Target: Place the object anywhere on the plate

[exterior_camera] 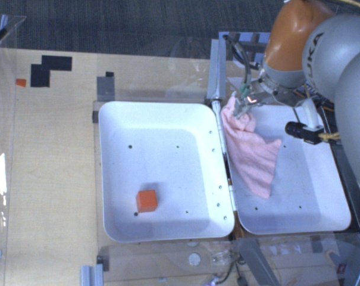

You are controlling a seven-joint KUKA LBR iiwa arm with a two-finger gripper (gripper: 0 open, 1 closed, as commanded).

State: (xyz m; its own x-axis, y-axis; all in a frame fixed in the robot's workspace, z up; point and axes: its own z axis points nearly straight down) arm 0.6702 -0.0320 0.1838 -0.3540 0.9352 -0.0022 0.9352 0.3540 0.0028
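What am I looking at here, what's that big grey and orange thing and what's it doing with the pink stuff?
That is a robot arm, filmed by one fixed camera looking down at a slant; the arm reaches in from the right. On the bench sit two shallow white bins. The left bin holds a small orange block. Over the right bin, the arm's claw pinches the top of a pink cloth, which hangs from it and drapes down into the bin near the divider between the bins.
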